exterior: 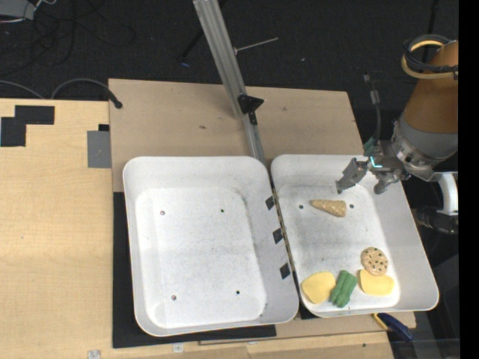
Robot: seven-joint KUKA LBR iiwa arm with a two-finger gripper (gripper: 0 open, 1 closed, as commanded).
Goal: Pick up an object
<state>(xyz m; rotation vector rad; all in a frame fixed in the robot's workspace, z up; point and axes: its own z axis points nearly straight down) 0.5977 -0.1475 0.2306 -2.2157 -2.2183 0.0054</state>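
In the right bin [299,176] lies a tan wedge-shaped piece [329,208] near the middle. At the bin's front sit a round speckled cookie [373,259], a yellow piece [376,283], a green piece [343,288] and another yellow piece [318,286], close together. My gripper [367,178] hangs over the bin's back right part, up and to the right of the tan wedge. Its two dark fingers [349,177] are spread apart and hold nothing.
The left bin [196,241] lies beside the right one, joined by black clips [274,214]. A slanted metal rail [224,62] runs from the back down to the bins' junction. A light wooden table [52,215] stands to the left.
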